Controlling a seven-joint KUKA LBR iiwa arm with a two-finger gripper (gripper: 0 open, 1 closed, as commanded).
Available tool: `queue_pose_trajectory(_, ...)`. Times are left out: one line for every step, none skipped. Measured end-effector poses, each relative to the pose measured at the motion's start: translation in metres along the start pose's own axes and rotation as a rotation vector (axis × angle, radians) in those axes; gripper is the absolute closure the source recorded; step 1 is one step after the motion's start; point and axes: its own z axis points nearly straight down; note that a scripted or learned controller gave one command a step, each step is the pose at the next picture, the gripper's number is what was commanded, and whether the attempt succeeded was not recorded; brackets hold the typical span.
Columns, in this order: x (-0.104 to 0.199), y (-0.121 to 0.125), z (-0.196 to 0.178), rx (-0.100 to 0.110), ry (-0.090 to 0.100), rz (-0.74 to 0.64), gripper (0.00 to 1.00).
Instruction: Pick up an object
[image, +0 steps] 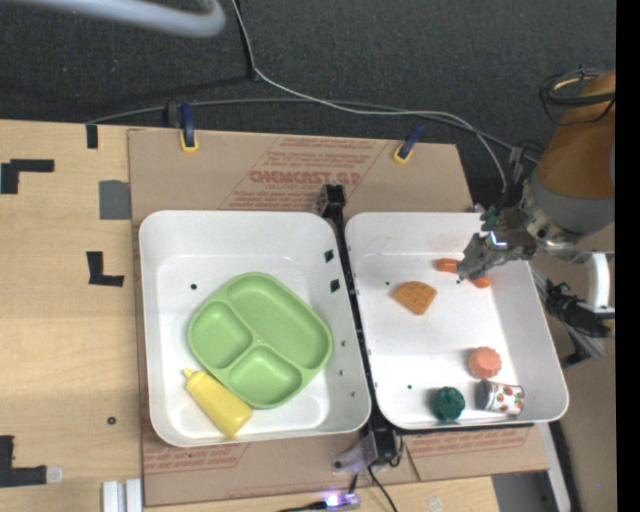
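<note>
My gripper hangs low over the far part of the right bin. It sits right on top of a small orange piece, which pokes out to the left and lower right of the gripper; its middle is hidden. Just left of the gripper lies a tan wedge-shaped food item. Toward the near right of the same bin are a round salmon-coloured piece, a dark green lump and a small printed can lying on its side.
The left bin holds a green divided plate and a yellow bottle at its near left corner. A black divider separates the bins. Cables trail behind the bins and beside the arm at the right.
</note>
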Motion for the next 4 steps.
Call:
queue_pose_trajectory(0.055,-0.007,0.010,0.005,0.001,-0.003,1.00)
queue_pose_trajectory(0.116,-0.010,0.011,0.005,0.002,-0.005,1.00)
queue_pose_trajectory(0.172,-0.007,0.025,0.006,0.001,-0.005,1.00)
queue_pose_trajectory(0.226,0.009,0.031,0.004,0.002,-0.006,1.00)
